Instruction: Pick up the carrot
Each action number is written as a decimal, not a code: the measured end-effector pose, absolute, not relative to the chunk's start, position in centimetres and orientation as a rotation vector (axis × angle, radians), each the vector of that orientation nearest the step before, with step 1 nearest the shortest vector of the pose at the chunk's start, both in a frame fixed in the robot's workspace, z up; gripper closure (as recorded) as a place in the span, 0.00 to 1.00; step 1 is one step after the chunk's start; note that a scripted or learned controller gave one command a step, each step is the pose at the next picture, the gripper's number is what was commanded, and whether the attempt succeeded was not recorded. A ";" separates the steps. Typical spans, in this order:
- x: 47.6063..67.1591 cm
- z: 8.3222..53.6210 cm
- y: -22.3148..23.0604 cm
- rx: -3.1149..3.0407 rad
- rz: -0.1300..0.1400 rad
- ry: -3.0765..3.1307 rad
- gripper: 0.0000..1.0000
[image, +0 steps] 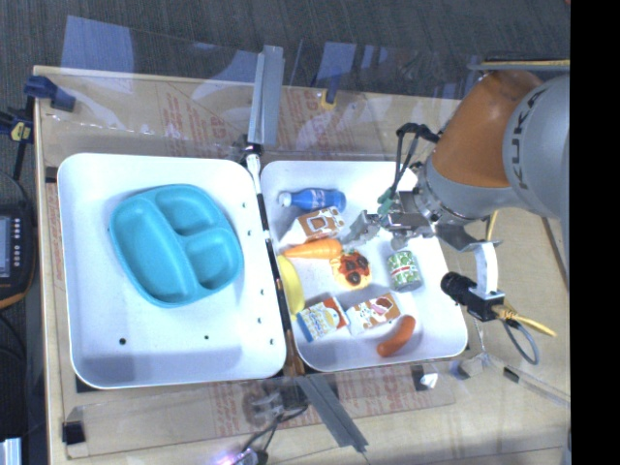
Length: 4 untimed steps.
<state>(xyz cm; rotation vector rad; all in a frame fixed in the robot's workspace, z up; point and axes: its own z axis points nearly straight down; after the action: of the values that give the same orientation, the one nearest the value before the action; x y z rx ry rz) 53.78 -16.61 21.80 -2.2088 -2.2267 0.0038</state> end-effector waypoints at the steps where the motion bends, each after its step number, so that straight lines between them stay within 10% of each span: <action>1: 59.6 9.0 -12.7 -2.140 0.006 -2.295 0.00; 2: 52.2 9.1 -13.0 -1.995 0.003 -2.420 0.00; 3: 52.3 10.1 -13.1 -1.990 0.004 -2.427 1.00; 4: 52.3 10.1 -13.0 -1.990 0.005 -2.427 0.00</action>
<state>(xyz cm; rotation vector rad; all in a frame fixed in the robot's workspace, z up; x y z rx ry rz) 52.28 -13.04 10.09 -1.9900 -2.4273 0.0045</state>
